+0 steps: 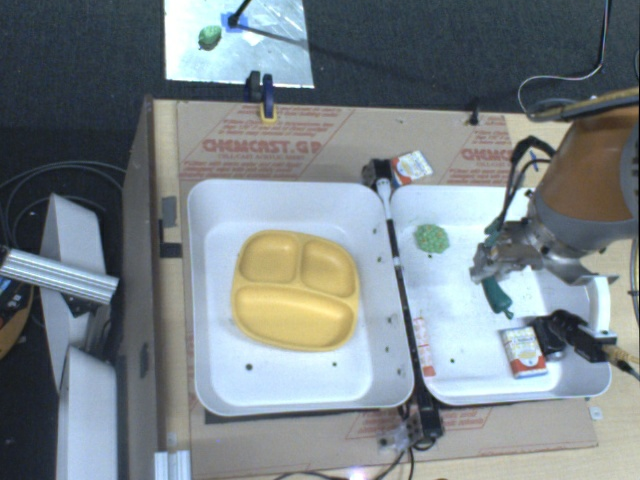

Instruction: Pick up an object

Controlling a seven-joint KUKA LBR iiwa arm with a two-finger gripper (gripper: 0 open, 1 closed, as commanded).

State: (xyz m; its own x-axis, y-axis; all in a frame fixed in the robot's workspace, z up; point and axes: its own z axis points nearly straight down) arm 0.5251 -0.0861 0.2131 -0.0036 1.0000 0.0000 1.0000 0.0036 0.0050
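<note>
My pincer [492,266] hangs over the middle of the right bin [450,313], and from this slant I cannot tell whether it is open or closed. The thing closest to me is the teal piece [498,296]. It lies just on the near side of my pincer, so close that the two seem to touch, and I cannot say whether I already have hold of it or whether it is only lying on the bin floor under me.

Its long axis runs on a slant, from far-left up by my pincer to near-right. I judge that a grasp would have to close across that line rather than along it.

The other choices are farther off. A green lump [431,238] sits to my left and a little farther back, clear of everything. A small box [523,352] lies nearer still than the teal piece and slightly to the right, near the bin's near rim. The yellow plate [296,290] in the left bin [215,268] is well apart from me.

So I take the teal piece as my target: it needs hardly any travel, only a short drop toward the near side
</note>
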